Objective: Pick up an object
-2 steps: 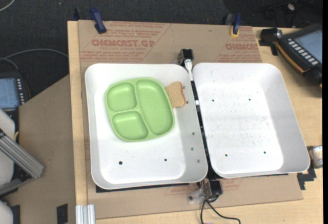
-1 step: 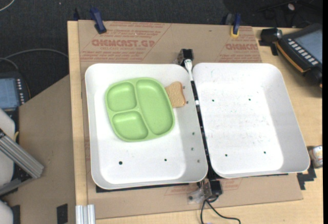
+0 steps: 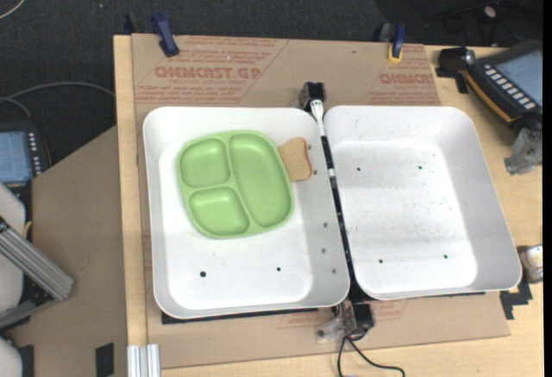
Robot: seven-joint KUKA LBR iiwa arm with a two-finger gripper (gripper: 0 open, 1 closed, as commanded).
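- Nearest, the left bin (image 3: 172, 280) has a bare white floor along its front edge. The right bin (image 3: 483, 194) lies just beside it, their inner rims touching.
- Further in, a green plate (image 3: 235, 184) with three compartments lies flat in the left bin. It is probably stiff, light plastic. It is broad and low, so the raised rim or a divider ridge is the likely place to grip; the smooth surface may slip.
- Beyond it, a small tan slab (image 3: 296, 159), possibly toast or a sponge, lies flat against the plate's far right rim, near the bin's inner wall. It is judged light and somewhat soft. Grip it across its narrow width, since the plate and wall crowd both sides.
- Farthest, the brown surface (image 3: 224, 65) carries a blue clamp (image 3: 164, 33) at its back edge.
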